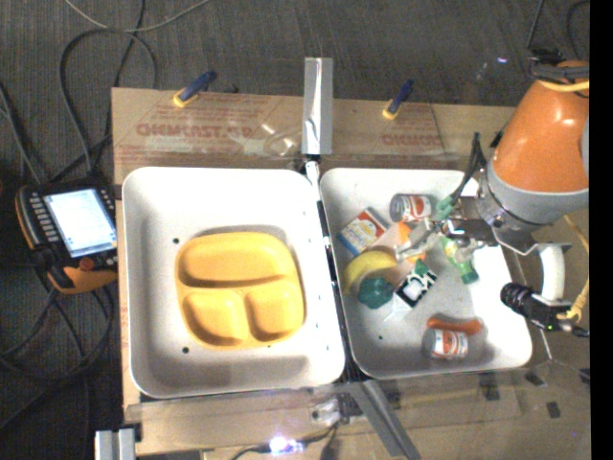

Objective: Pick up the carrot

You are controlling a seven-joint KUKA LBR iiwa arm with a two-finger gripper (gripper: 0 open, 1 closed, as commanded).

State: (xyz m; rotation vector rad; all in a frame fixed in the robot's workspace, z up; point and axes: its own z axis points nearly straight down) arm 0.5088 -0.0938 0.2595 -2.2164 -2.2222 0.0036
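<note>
The carrot (460,325) looks like a short orange-red piece lying flat near the front right of the right bin (498,353), touching a small grey can (447,345) just in front of it. My gripper (446,232) hangs over the middle-back of that bin, well behind the carrot. It sits amid clutter, close to a red-labelled can (412,206) and a green item (466,271). The arm's grey and orange wrist (546,151) covers the bin's right back corner.
The right bin also holds a small white and orange box (363,231), a yellow round fruit (368,265), a teal object (376,290) and a black-and-white item (416,286). A yellow divided tray (241,287) lies in the left bin (144,257). A tablet (72,220) sits off the bench at left.
</note>
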